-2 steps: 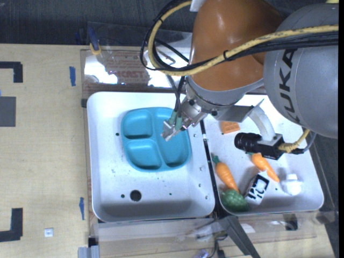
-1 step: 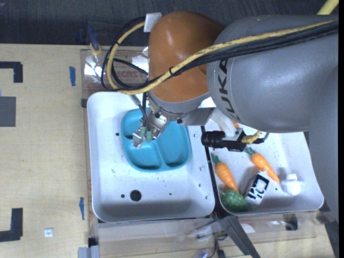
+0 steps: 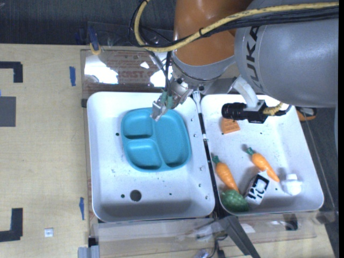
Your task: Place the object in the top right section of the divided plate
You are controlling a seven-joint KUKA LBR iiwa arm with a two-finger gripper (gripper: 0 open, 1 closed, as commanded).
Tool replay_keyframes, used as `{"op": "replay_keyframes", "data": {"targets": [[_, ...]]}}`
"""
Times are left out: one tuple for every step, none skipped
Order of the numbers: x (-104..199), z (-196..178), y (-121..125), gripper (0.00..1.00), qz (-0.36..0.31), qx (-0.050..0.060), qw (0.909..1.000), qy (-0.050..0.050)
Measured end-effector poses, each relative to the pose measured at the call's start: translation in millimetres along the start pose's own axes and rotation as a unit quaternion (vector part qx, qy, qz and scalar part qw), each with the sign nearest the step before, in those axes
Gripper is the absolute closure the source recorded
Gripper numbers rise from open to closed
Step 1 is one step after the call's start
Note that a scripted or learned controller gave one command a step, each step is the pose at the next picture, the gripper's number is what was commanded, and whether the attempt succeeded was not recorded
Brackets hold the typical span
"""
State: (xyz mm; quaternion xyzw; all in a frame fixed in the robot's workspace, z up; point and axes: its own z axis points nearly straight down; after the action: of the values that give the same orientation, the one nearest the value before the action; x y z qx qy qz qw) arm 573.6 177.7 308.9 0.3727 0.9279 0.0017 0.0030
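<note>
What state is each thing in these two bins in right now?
Blue plate: flat in the left bin, sections bare.
Gripper: over the plate's top right corner.
Two carrots: lying in the right bin.
Green vegetable: at the right bin's near edge.
Orange piece: lying near the bin's far side.

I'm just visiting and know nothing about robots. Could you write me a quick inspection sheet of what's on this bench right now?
Surface: two white bins, left bin and right bin, side by side on a wooden bench.
Job's things: blue divided plate in the left bin; something small and greenish at the tool, too small to identify.
Clutter: in the right bin, two toy carrots, a green leafy toy, an orange piece, a black-and-white item, a small white item.
Grippers: tool over the plate's upper edge.
Cables: yellow cable looped over the arm.
Surroundings: blue tape marks on the bench.
</note>
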Motion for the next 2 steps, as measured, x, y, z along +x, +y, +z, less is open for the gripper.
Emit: {"op": "replay_keyframes", "data": {"targets": [[8.8,-55.5,38.2,1.0,0.041,-0.001,0.9992,0.0],[26.7,21.0,-54.0,1.0,0.028,0.004,0.9996,0.002]]}}
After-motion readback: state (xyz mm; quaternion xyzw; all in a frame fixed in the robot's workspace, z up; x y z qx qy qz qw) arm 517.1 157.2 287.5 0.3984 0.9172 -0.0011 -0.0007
